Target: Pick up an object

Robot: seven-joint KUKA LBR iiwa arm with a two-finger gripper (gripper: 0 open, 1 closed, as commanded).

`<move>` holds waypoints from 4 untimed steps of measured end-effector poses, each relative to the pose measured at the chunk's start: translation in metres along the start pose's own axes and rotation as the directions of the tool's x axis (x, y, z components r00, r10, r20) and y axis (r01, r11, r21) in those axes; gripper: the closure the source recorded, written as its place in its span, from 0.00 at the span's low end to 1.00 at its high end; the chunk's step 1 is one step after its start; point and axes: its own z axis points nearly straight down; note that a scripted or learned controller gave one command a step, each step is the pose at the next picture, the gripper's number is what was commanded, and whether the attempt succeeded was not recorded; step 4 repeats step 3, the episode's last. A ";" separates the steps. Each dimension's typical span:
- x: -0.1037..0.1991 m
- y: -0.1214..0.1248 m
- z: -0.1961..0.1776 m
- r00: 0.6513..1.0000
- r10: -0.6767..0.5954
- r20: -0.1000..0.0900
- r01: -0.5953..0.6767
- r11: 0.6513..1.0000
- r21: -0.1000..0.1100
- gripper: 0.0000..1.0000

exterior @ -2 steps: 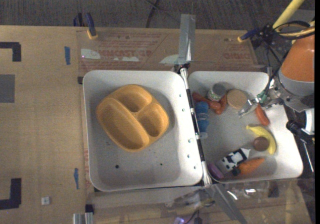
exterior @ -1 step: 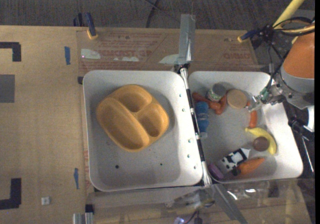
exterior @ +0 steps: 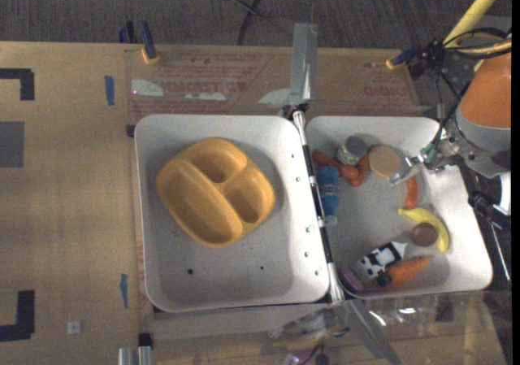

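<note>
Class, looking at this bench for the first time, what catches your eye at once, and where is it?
The big yellow divided plate lies alone in the left bin. The right bin holds a clutter of small things, among them a banana and a carrot. The arm's orange band looms over that bin's right edge.

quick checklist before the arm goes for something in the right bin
1. Gripper position: over the upper right part of the right bin, close to the round tan lid. Ok.
2. Gripper free of load: too small and blurred to judge. Cannot tell.
3. Pickable targets: banana, carrot, black-and-white cow toy and blue bottle all lie in the right bin. Ok.
4. Spacing: carrot lies against the cow toy, and a brown round piece sits against the banana, so a clean single grasp looks doubtful. Not ok.
5. Left bin: holds the yellow divided plate, well away from the arm. Ok.
</note>
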 end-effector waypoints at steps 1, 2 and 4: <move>-0.012 -0.003 0.019 0.995 -0.102 0.003 0.102 0.995 -0.020 0.00; -0.013 -0.002 0.010 0.995 -0.102 0.009 0.102 0.995 -0.022 1.00; -0.020 0.065 -0.094 1.000 -0.001 -0.005 0.001 1.000 0.005 1.00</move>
